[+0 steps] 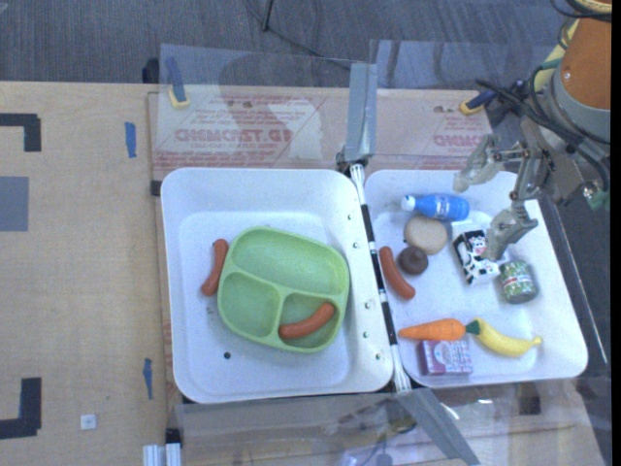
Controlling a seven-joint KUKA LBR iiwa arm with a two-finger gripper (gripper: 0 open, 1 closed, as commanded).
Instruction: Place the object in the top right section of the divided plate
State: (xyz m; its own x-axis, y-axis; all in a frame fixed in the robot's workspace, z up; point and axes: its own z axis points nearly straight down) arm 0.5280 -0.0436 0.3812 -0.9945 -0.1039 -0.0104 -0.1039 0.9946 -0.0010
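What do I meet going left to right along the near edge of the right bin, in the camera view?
Carrot → pink carton → banana. The carton overlaps the carrot's right part in the left-to-right sense, lying just nearer the camera.

Wooden bench [78, 289] bears two white bins [262, 187] side by side.

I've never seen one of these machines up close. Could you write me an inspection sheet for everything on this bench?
Surface: wooden bench bearing two white bins, left bin and right bin.
Job's things: green divided plate in the left bin; a sausage lies in its lower right section, the top section bare.
Clutter: another sausage beside the plate; in the right bin a third sausage, blue bottle, carrot, banana, small can, pink carton.
Grippers: pincer above the right bin, open, holding nothing.
Cables: black cable on the floor.
Surroundings: grey carpet.
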